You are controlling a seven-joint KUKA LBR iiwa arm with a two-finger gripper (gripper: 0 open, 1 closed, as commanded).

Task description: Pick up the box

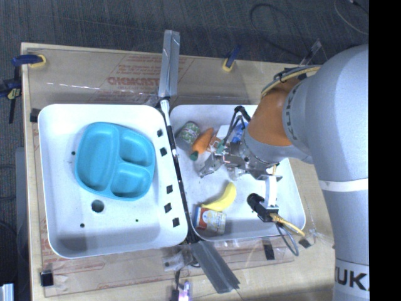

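Observation:
My gripper (208, 163) is low in the right bin (289, 199), near its middle, and the grey arm with its orange band (270, 121) reaches in from the right. Just behind the gripper, a small white and red edge that may be the box (222, 134) peeks out beside the arm; most of it is hidden. I see nothing clearly held by the gripper. An orange carrot (202, 141) lies right next to the gripper on its far left side.
The right bin also holds a greenish can (187, 132) at the back left, a banana (221, 197) in front of the gripper and a labelled can (210, 220) at the front. A blue divided plate (114, 160) lies in the left bin (59, 224).

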